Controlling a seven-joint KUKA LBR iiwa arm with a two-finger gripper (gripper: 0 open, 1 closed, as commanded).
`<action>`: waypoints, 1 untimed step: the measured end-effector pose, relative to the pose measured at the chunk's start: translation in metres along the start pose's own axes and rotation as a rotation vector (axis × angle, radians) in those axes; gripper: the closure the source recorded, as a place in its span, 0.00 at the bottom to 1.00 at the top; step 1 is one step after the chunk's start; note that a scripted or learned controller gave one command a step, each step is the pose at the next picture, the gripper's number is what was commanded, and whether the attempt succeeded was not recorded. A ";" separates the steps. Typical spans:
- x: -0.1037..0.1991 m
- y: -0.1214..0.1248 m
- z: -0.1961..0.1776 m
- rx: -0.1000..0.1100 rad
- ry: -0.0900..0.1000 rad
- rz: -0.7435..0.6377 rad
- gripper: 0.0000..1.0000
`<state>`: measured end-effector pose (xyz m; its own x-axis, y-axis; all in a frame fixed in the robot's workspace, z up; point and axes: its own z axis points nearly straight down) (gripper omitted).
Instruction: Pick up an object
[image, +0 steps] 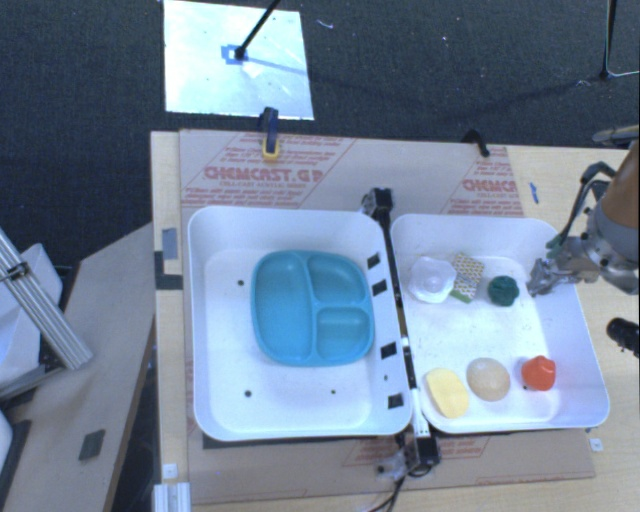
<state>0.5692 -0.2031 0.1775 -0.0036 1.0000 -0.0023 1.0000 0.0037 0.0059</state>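
Observation:
The right bin (575, 330) holds several small objects: a white cup-like piece (433, 279), a speckled tan packet with a green edge (466, 274), a dark green ball (503, 290), a yellow block (447, 392), a beige round object (489, 379) and a red-orange object (539, 372). My gripper (541, 277) hangs at the bin's right side, just right of the green ball and apart from it. I see nothing between its fingers.
The left bin (215, 330) holds a blue divided plate (310, 307). A black divider with clips (392, 310) runs between the bins. The arm comes in over the right edge of the bench. A metal rail (35, 305) lies at far left.

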 end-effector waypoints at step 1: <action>-0.001 0.002 -0.048 -0.001 0.000 -0.001 1.00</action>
<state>0.5709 -0.2035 0.2254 -0.0044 1.0000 -0.0025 1.0000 0.0044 0.0067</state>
